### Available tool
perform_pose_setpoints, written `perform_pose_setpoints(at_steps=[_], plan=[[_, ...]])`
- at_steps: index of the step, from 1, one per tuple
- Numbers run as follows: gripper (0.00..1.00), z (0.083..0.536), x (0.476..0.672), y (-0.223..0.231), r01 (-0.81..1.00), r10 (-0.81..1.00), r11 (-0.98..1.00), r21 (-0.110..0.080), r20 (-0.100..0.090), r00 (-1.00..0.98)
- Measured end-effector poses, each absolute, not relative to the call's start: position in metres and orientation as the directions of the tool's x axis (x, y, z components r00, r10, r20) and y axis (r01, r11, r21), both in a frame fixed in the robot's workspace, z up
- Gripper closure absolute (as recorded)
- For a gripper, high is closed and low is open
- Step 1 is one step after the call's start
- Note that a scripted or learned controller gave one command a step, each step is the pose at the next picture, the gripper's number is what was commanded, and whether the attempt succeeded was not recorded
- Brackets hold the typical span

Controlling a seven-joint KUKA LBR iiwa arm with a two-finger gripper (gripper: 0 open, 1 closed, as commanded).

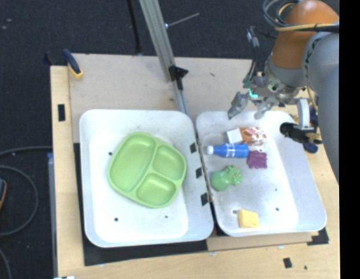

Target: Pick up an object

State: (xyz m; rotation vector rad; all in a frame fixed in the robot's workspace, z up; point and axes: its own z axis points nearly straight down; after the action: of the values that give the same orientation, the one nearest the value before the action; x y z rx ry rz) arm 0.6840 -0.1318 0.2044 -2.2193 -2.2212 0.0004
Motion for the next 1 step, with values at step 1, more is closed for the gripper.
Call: perform_pose_setpoints(at_steps=[1], plan=[[0.0,0.2061,0.6848,-0.1317,1.0,1.0,0.001,0.002,0.001,-0.001]])
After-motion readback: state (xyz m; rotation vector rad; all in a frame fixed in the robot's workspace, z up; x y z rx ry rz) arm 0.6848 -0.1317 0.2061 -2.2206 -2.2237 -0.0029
